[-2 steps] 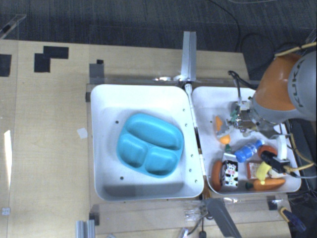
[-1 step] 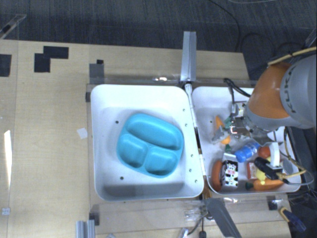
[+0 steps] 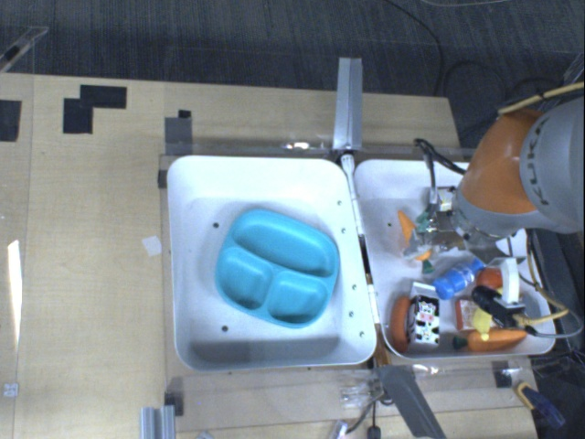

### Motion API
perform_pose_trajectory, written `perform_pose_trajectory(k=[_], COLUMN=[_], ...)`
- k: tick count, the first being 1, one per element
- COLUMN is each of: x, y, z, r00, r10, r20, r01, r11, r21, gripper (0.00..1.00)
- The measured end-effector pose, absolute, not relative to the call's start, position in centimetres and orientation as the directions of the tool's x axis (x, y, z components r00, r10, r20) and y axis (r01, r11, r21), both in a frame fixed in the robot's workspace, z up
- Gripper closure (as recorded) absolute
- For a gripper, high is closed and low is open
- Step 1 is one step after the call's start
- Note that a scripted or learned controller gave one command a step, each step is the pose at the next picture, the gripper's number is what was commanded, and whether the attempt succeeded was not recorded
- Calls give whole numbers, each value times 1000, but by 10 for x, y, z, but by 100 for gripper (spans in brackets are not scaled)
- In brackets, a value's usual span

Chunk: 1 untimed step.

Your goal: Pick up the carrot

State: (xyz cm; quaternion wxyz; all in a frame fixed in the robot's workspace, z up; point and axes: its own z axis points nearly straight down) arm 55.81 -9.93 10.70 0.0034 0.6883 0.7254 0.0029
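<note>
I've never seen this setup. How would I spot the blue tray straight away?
Find the two white bins side by side; take the left bin. The blue tray lies in its middle, a turquoise dish with rounded corners, split into three compartments. Unlike the right bin, crowded with small mixed items, this bin holds just that one large piece.

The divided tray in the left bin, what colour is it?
Bright turquoise blue tray, plain with no pattern, seen clearly in the camera view.
</note>
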Motion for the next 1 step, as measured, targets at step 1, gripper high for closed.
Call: perform_pose_trajectory(k=[1], x=[562], y=[-37], z=[252], r00=[-85], r10=[996], r20=[-1], r01=[996], r11=[85], r21=[7], gripper=[100])
